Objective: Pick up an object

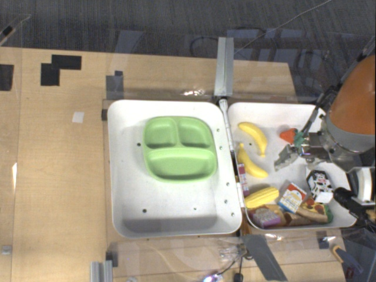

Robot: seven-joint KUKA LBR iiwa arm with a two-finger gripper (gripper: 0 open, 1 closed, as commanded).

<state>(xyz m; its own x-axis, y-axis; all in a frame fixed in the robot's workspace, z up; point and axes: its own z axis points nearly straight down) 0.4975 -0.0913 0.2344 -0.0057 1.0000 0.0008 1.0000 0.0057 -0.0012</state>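
My gripper (286,157) hangs over the middle of the right bin (276,111), its fingers pointing left and slightly apart with nothing between them. To its left lie two bananas: one (254,137) near the bin's upper middle and another (250,164) against the left wall. A small red-orange piece (287,135) sits just above the gripper. Along the bin's front lie a corn cob (261,196), a purple packet (268,217), a small carton (291,199), a pizza slice (312,210) and a black-and-white toy (320,182).
The left bin (126,175) holds a green divided plate (178,147). A metal divider post (223,66) stands behind the seam between the bins. The arm's grey body with its orange band (354,101) overhangs the right bin's right side.
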